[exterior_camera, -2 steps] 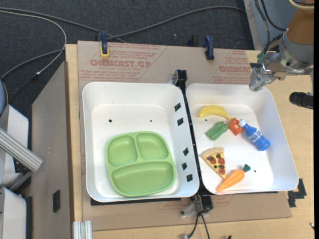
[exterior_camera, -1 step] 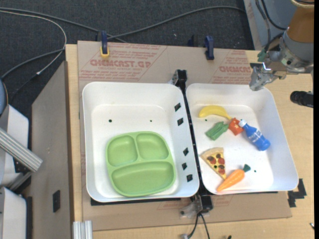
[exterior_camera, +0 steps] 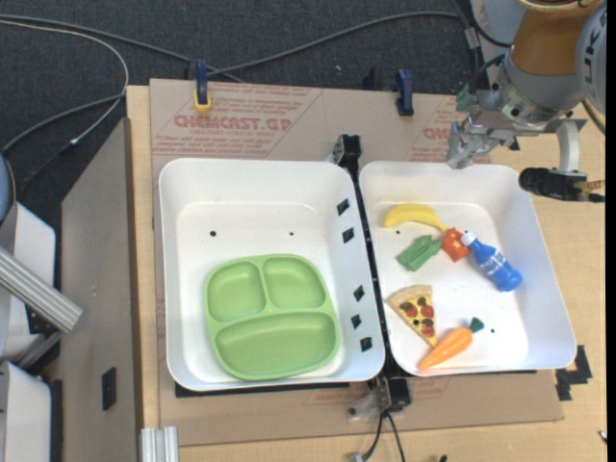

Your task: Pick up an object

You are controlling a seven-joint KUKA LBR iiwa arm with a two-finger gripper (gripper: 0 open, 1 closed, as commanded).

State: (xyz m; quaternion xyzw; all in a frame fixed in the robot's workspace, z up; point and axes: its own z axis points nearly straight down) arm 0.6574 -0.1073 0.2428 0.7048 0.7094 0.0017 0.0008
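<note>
From the camera above the bench, take the right bin (exterior_camera: 539, 258) as your landmark. All the small things lie inside it: a banana (exterior_camera: 414, 217) toward its far wall, a green piece (exterior_camera: 420, 252) just in front of the banana, a red piece (exterior_camera: 453, 244) touching the green one on its right, and a blue bottle (exterior_camera: 493, 264) running on from the red piece toward the bin's right wall. Nearer the front wall you have a pizza slice (exterior_camera: 416, 310) and, beside it toward the corner, a carrot (exterior_camera: 448, 346). They look loosely scattered, as if tipped in for picking, so some lie free and some crowd each other.

The gripper (exterior_camera: 466, 149) hangs just beyond the right bin's far rim, above the cardboard, well apart from every toy. Nothing sits between its fingers, but you cannot tell from this angle whether the claw is spread or closed. My guess is that it is parked high there to keep the bin in plain sight before a descent.

No object has been lifted yet. I would judge the pizza slice or carrot the easier targets, since each has room around it; the green, red and blue cluster invites a clumsy grab.

Left of the right bin, the other bin (exterior_camera: 183, 258) holds a green divided plate (exterior_camera: 272, 314).
</note>
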